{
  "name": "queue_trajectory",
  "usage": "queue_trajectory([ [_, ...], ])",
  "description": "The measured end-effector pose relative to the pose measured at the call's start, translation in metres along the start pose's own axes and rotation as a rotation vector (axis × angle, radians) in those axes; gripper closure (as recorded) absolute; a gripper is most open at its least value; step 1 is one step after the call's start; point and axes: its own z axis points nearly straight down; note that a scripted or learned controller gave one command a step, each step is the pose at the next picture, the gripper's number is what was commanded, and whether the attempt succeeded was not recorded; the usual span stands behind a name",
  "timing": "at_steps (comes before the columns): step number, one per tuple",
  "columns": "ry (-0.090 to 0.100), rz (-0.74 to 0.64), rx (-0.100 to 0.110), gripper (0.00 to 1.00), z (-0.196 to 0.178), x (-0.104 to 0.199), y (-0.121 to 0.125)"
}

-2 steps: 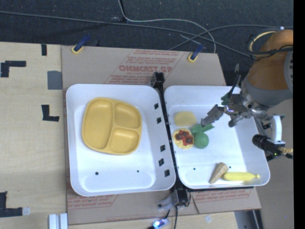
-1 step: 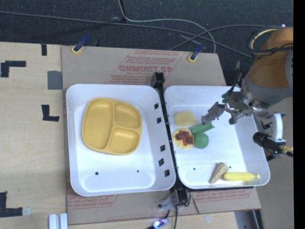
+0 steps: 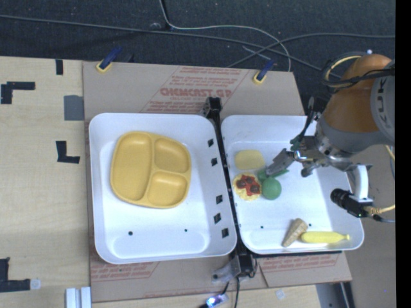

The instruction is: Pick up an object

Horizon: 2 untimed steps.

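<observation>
At the near edge of the right bin you have a toy banana touching an ice-cream cone. Farther in, by the divider, a pizza slice sits against a green ball, with a yellow block just beyond. The gripper hovers just above the ball, empty as far as you can see; how far it is open I cannot tell. Centre over the ball, clear of the pizza, then descend straight. The yellow compartment plate lies in the left bin.
</observation>
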Motion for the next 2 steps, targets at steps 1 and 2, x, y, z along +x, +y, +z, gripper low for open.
queue_trajectory([
  [1, 0.0, 0.0, -0.001, 0.0, 0.056, -0.009, 0.002],
  [2, 0.001, 0.002, -0.013, 0.0, 0.097, -0.01, 0.006],
])
